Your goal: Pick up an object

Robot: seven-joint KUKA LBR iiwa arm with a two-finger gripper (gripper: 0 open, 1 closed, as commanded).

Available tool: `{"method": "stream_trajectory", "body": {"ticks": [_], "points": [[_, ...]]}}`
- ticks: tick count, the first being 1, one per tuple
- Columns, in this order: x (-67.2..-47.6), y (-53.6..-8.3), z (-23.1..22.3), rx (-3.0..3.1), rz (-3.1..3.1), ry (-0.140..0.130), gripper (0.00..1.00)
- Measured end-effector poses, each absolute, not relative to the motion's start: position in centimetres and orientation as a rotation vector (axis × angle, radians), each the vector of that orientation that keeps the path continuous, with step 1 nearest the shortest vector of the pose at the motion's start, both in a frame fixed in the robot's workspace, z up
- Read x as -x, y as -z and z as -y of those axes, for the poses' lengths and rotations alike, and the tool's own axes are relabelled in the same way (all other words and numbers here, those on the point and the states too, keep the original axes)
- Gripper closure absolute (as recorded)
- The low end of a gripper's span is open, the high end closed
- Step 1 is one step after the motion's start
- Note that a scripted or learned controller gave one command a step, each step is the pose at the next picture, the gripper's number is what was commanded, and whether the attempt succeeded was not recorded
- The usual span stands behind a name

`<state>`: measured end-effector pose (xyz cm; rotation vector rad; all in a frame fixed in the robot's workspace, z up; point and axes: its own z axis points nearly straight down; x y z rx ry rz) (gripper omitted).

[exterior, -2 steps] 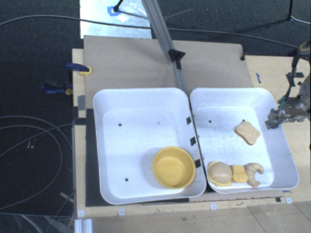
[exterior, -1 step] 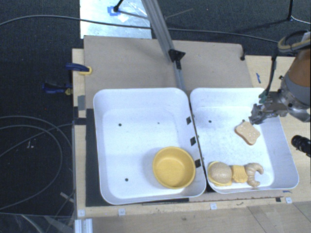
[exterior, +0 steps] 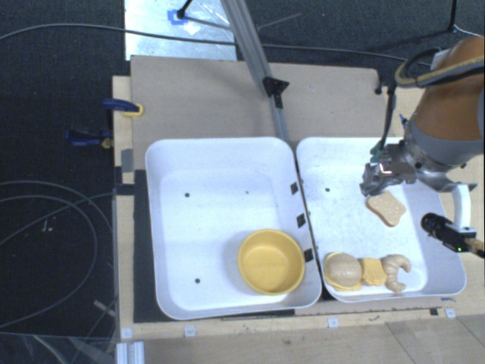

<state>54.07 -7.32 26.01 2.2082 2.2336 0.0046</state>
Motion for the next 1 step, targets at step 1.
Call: {"method": "stream_trajectory", "body": {"ticks": [1], "points": [[-55.71, -24.48, 1.67, -2.209, -2.234, -0.003, 1.0]]}}
